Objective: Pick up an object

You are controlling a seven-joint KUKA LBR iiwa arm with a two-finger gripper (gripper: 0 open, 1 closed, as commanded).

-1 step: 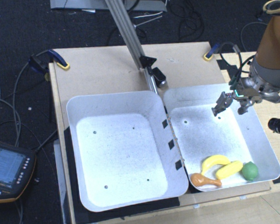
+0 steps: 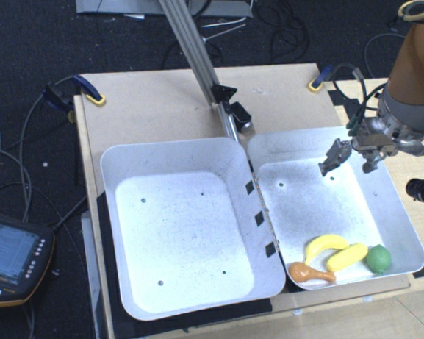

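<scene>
- Right bin (image 2: pixel 392 208), near edge: four toy foods huddled in the near corner. Two bananas, one lime, one orange drumstick-shaped piece.
- Drumstick piece (image 2: pixel 309 272): left of the bananas, long axis running left-right, fat end left, thin end toward the bananas.
- Lower banana (image 2: pixel 346 256): long axis left-right, tilted up at its right end, just beside the lime (image 2: pixel 378 259).
- Upper banana (image 2: pixel 324 244): curved, arching above the lower one, touching it.
- Left bin (image 2: pixel 127 209): white, speckled floor, touching the right bin along its inner wall.
- Gripper (image 2: pixel 352 154): hovers over the far part of the right bin, well apart from the fruit. Fingers spread apart, nothing between them.
- Bench (image 2: pixel 155 103): pale wood board beyond the bins, clamps at its far corners, a slanted metal rail (image 2: pixel 194 48).
- Room: dark carpet, loose cables, a handheld pendant (image 2: pixel 9 256) left of the bench.
</scene>
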